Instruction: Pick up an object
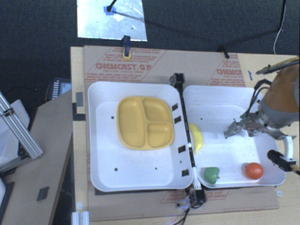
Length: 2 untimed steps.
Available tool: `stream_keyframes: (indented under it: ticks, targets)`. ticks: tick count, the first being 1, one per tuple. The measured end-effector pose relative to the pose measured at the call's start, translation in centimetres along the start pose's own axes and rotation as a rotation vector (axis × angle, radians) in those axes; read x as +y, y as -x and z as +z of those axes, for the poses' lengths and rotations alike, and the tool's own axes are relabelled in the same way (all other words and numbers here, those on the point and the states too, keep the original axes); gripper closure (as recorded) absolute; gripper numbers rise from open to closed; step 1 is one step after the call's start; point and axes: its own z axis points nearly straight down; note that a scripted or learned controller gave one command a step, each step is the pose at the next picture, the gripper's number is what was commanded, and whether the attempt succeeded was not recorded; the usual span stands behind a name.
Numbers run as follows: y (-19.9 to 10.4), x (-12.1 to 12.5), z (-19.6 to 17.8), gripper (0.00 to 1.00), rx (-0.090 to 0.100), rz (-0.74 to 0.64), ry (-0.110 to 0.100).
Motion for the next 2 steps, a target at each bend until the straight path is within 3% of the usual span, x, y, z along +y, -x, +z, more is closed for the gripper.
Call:
stream_keyframes:
  ticks: [1,2]
  targets:
    - [0.1,0.2,-1.4,1.00,-0.003,0.000,0.006]
    - [0.8,0.6,-6.0,1.00,-0.003,-0.002,0.010]
